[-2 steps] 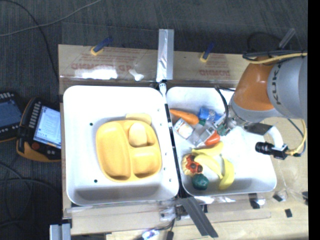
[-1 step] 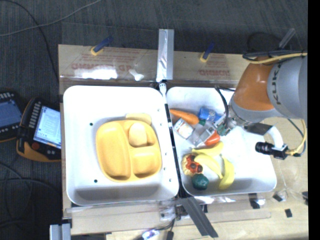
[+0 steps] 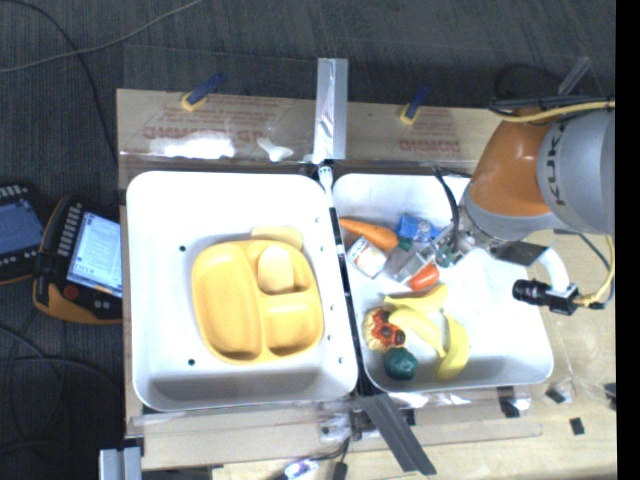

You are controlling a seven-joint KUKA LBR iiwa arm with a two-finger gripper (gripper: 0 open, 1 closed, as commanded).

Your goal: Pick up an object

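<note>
The grey arm [image 3: 560, 183] reaches in from the right, orange-banded wrist angled downward.

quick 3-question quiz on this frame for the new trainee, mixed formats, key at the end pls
1. True or false: the yellow tray lies in the left bin.
2. Which lies nearest the right bin's front wall? A carrot B banana C blue item
3. Fill in: the gripper is low over the ___ bin.

Key: 1 true; 2 B; 3 right
</note>
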